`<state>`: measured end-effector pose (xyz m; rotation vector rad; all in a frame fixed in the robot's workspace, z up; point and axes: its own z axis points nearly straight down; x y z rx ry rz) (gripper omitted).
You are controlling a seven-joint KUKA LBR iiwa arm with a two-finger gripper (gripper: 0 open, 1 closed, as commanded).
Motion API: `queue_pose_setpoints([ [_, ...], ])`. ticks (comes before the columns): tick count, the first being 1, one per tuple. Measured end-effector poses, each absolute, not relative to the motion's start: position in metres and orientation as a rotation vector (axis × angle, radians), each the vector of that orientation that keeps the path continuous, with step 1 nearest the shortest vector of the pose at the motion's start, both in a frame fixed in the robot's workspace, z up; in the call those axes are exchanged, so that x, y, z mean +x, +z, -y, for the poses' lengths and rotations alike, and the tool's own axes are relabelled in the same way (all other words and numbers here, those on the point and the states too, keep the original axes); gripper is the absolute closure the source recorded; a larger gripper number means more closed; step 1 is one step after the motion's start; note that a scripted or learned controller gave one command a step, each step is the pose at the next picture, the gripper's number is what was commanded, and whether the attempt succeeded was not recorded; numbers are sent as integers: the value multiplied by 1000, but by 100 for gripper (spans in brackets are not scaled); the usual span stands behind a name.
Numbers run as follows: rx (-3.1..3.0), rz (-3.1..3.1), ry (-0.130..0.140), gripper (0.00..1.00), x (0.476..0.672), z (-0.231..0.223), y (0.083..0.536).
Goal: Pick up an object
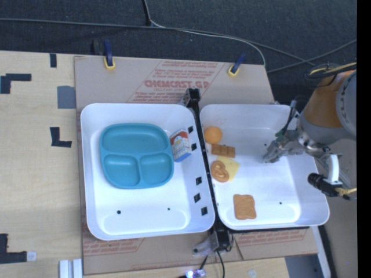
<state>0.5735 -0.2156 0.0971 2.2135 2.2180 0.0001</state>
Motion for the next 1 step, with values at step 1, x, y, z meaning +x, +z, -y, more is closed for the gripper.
queue_pose_setpoints([
  [1,2217,-2220,3,100,574,214,161],
])
